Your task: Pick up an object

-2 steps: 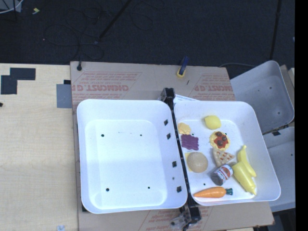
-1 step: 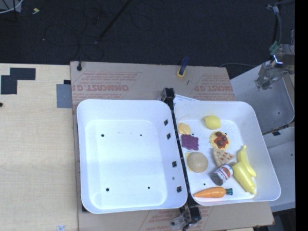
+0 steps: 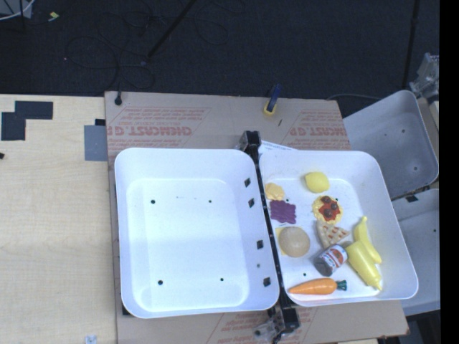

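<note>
The right bin [image 3: 391, 213] holds several toy foods. A yellow lemon [image 3: 316, 182] lies near its far side, with a small yellow piece [image 3: 275, 191] and a purple bunch [image 3: 282, 211] by the left wall. A round pizza-like piece [image 3: 328, 208] and a wedge [image 3: 333, 233] sit in the middle. A tan bun [image 3: 294, 241] and a small can [image 3: 330, 259] lie closer to the front. A banana [image 3: 366, 244] and another yellow piece [image 3: 363, 266] rest by the right wall. An orange carrot [image 3: 316, 287] lies along the front wall.
The left bin [image 3: 129, 228] stands beside the right one on a cardboard sheet [image 3: 179, 124]. A black clip [image 3: 251, 140] joins the bins at the back. A blue clamp [image 3: 272, 100] sits on the cardboard's far edge. A grey metal panel [image 3: 394, 142] stands to the right.
</note>
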